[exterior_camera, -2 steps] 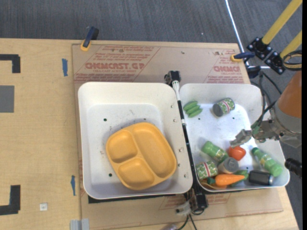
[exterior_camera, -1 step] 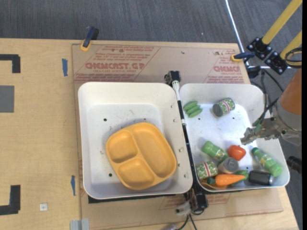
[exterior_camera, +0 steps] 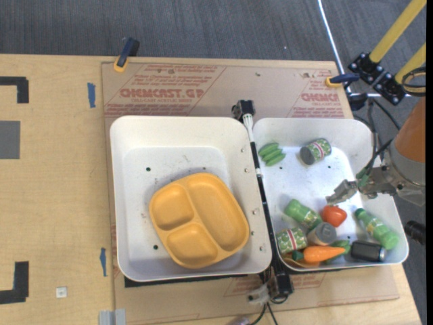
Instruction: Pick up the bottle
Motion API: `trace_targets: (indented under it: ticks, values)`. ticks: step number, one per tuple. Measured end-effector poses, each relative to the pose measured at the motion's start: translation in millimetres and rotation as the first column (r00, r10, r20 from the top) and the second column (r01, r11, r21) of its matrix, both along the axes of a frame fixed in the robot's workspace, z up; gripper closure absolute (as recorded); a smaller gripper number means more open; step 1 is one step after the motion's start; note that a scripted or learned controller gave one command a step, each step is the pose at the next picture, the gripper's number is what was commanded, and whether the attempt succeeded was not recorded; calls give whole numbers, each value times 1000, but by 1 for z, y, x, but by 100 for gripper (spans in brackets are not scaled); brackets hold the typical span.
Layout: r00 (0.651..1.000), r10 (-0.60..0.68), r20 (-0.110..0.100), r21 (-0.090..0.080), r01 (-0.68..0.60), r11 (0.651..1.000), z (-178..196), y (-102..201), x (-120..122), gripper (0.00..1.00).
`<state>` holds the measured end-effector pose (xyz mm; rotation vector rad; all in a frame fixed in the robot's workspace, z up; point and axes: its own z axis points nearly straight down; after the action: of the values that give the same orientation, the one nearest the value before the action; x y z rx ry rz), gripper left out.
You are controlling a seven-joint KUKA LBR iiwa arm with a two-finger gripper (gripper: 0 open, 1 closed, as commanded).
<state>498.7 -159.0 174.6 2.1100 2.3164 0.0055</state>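
Green plastic bottle [exterior_camera: 376, 227], ribbed, w/ white cap, lying flat.

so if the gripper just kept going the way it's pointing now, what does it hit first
The gripper points toward the picture's left and slightly down. Along that line the tomato and a green can lie closest, so probably one of those, or the bare floor of the right bin. Depth is unclear from this one view.

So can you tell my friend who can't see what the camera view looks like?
A robot arm's pincer hangs over the right white bin, which is full of toy food: a green bottle, small cans, a tomato, a carrot and green beans. The left white bin holds a yellow divided plate. Both sit on a wooden bench.
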Motion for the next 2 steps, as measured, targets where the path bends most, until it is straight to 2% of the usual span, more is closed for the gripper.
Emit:
trace_targets:
  ticks: [1, 2]
  values:
    - [1000, 0, 3, -1, 0, 1000, 10, 0, 1, 100]
    - [1000, 0, 3, -1, 0, 1000, 10, 0, 1, 0]
